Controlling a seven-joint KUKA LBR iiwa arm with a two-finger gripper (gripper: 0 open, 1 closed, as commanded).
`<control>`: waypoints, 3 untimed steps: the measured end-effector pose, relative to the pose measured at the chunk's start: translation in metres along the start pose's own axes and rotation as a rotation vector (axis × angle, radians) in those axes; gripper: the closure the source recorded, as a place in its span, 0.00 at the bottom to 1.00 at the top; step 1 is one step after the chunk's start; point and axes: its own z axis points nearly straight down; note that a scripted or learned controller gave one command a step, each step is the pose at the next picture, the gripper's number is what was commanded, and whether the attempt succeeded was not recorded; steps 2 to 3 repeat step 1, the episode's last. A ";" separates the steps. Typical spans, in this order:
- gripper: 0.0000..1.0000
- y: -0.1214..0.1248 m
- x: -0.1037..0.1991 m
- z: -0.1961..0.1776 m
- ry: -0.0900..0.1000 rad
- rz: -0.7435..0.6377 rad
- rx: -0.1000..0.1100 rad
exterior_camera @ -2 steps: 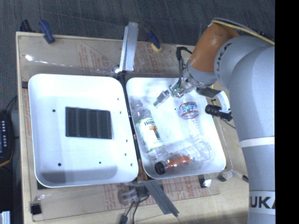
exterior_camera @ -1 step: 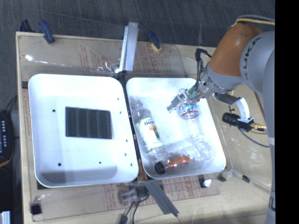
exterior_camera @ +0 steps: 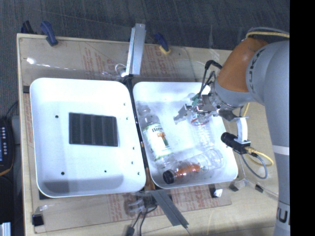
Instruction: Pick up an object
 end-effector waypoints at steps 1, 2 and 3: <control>0.00 0.031 0.000 -0.013 -0.001 -0.053 -0.004; 0.00 0.031 0.000 -0.013 -0.001 -0.053 -0.004; 0.00 0.031 0.000 -0.013 -0.001 -0.053 -0.004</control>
